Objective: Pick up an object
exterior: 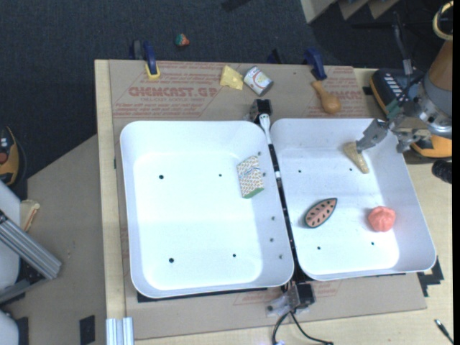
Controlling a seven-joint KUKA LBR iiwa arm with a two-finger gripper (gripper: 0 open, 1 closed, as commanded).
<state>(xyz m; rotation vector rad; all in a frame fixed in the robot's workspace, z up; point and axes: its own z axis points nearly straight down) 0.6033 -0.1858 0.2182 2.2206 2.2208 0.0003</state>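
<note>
- The brown cardboard-covered bench carries two shallow white bins side by side.
- The right white bin holds a pink round lump, a brown oval seeded piece and a tan small stick-like piece.
- The gripper hangs over the far right corner of this bin, near the tan piece; whether the jaws are spread, I cannot tell.
- The left white bin holds a green-patterned small packet near its right wall.

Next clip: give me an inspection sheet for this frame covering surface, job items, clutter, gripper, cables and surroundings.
Surface: brown board bearing left bin and right bin.
Job's things: patterned packet in left bin; tan piece, brown oval and pink lump in right bin.
Clutter: yellow wedge, small box and wooden piece on the board behind the bins.
Gripper: gripper above the tan piece; finger state unclear.
Cables: cable at front edge.
Surroundings: dark carpet.
</note>
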